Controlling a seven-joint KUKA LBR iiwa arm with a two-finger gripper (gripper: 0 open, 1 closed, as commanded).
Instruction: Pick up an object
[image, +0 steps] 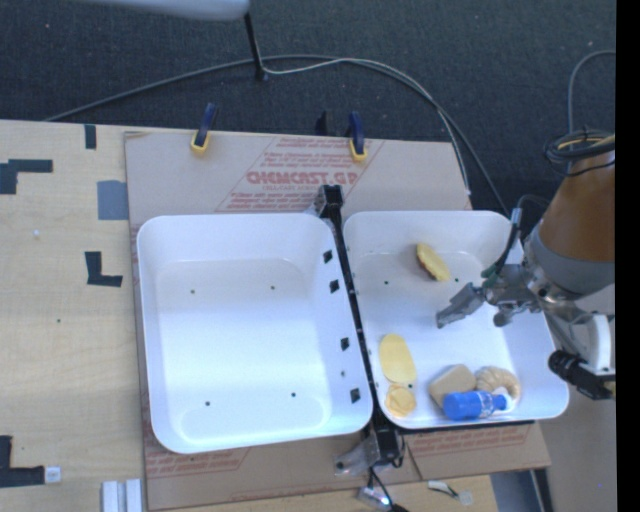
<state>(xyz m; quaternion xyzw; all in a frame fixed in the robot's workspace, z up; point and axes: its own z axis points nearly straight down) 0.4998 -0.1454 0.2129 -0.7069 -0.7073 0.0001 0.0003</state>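
Gripper (470, 305): hanging over the right bin (380, 240), fingers spread apart, nothing between them.
Arm (575, 225): reaching in from the right, orange band above the wrist.
Yellow piece (432, 262): just up and left of the fingertips, apart from them.
Yellow oval (397, 357): below-left of the gripper, a round yellow piece (400, 402) just under it.
Tan block (452, 381): below the gripper, beside a knobbly tan object (499, 380).
Blue bottle (472, 404): lying in front of those two, touching them.
Left bin (160, 260): well off to the gripper's left.
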